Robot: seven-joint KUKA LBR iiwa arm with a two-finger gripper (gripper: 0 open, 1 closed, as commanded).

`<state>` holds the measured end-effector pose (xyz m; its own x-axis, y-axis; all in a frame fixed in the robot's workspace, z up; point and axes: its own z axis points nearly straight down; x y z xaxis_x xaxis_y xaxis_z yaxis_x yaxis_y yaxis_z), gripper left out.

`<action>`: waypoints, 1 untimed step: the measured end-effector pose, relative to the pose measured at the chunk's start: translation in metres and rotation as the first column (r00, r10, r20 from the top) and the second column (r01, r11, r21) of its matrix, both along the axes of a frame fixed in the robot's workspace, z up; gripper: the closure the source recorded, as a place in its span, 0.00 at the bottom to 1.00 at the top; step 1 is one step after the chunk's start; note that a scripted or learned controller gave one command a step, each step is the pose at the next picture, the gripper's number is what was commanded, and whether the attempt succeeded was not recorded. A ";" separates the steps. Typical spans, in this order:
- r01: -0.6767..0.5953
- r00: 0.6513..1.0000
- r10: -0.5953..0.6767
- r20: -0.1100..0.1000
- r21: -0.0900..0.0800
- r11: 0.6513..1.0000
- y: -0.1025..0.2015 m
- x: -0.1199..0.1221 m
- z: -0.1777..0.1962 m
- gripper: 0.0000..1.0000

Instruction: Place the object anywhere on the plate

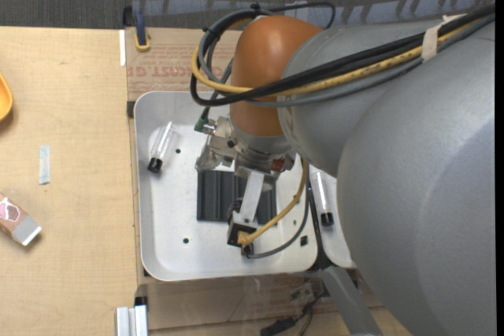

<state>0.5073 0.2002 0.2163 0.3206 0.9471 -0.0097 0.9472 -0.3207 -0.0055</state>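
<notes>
I see the gripper (pixel 214 160) low over the bin (pixel 157 248), just above a black ribbed block (pixel 211 197) lying flat there. Whether it's open or closed, I can't tell. A tube (pixel 160 145) lies apart, left.

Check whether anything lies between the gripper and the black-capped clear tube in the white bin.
Nothing visible does: only bare floor of the white bin separates the gripper from the black-capped clear tube.

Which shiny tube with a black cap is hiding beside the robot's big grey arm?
The right-hand tube, lying at the edge of the grey arm. The left-hand tube lies out in the open, near the left wall of the bin.
</notes>
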 end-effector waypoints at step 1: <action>0.000 1.000 0.000 0.000 0.000 1.000 0.000 0.000 0.000 0.00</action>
<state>0.5073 0.2002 0.2163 0.3207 0.9471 -0.0097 0.9472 -0.3207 -0.0055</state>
